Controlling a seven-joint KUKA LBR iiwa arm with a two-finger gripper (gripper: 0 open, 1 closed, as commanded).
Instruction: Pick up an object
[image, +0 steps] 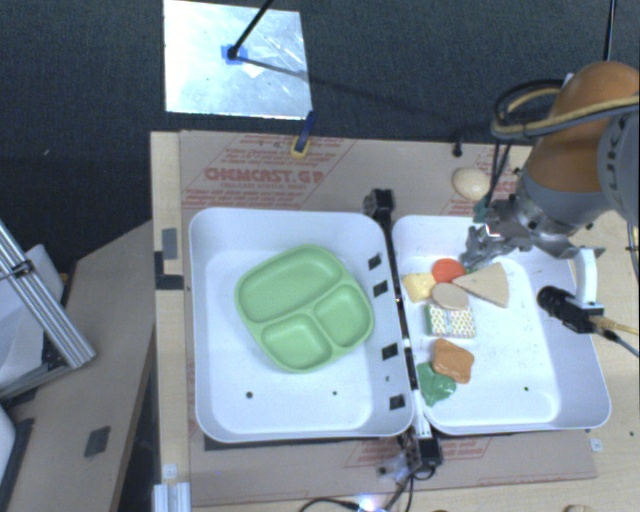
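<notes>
A grey KUKA arm (575, 165) with an orange band reaches in from the right of the frame, its gripper (484, 246) low over the upper part of the right bin (560, 400), 1 of 2 shallow white bins set side by side on a bench. The gripper sits just above a pale tan wedge (487, 289) and just right of a red-orange round piece (447, 269). Whether it touches either cannot be told from this angle, nor whether it is released or clenched, and nothing is seen in its grasp.

The objects to pick lie clustered along the right bin's left side, in the centre-right of the frame. Below the red-orange piece sit a small yellow piece (417, 287) close to the bin's left wall, a beige oval (452, 296) touching the wedge's left tip, and a speckled pale block (451, 321) directly beneath the oval. Lower still are an orange lump (453, 360) and a green piece (434, 385), touching each other near the bin's lower left corner.

The left bin (220, 400) holds 1 light green plate (304, 307) with 3 compartments, lying flat and turned at a slant. Both bins rest on a brown board with red lettering (265, 173). A cream egg-shaped object (468, 182) lies on that board beyond the right bin's upper edge, apart from the cluster. A shiny silver sheet (235, 60) lies on dark fabric in the upper left of the frame.
</notes>
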